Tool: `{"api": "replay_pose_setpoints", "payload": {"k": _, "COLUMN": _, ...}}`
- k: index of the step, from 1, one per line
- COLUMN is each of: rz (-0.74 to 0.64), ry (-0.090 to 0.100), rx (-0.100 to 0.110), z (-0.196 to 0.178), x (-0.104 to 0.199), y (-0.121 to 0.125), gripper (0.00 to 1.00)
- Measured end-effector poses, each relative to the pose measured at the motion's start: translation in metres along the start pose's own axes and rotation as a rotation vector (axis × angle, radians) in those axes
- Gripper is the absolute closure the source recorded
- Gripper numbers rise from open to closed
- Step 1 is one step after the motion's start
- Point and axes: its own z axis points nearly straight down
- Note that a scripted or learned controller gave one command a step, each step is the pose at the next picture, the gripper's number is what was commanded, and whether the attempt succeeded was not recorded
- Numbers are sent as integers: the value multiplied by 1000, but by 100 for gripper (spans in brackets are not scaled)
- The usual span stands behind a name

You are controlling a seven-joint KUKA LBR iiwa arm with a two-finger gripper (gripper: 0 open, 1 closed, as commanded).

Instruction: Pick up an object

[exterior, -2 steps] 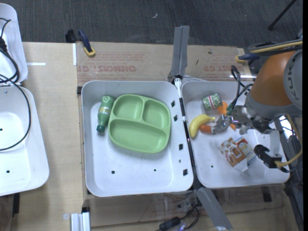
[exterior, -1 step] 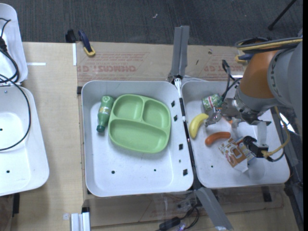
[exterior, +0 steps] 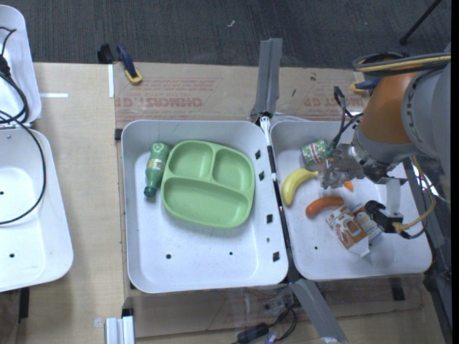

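The right bin (exterior: pixel 358 267) holds a yellow banana (exterior: pixel 294 183), an orange carrot-like piece (exterior: pixel 324 204), a small green-labelled can (exterior: pixel 315 150) and a red and white carton (exterior: pixel 351 228). My gripper (exterior: pixel 334 175) hangs low over this bin, between the can and the carrot piece, just right of the banana. A small orange bit (exterior: pixel 348 185) shows right beside its tip. The arm's orange band (exterior: pixel 387 110) and grey body rise to the right. Part of the carton lies under the arm's black fittings.
The left bin (exterior: pixel 143 249) holds a green divided plate (exterior: pixel 209 183) and a green bottle (exterior: pixel 154 168) lying along its left side. A grey divider post (exterior: pixel 268 77) stands between the bins. White equipment with black cables (exterior: pixel 21 192) sits at the far left.
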Motion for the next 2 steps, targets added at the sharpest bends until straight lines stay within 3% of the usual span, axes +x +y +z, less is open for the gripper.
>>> {"api": "replay_pose_setpoints", "payload": {"k": 1, "rz": 1, "ry": 0, "rx": 0, "z": 0, "x": 0, "y": 0, "gripper": 0}}
{"api": "replay_pose_setpoints", "payload": {"k": 2, "rz": 2, "ry": 0, "rx": 1, "z": -9, "x": -1, "y": 0, "gripper": 100}}
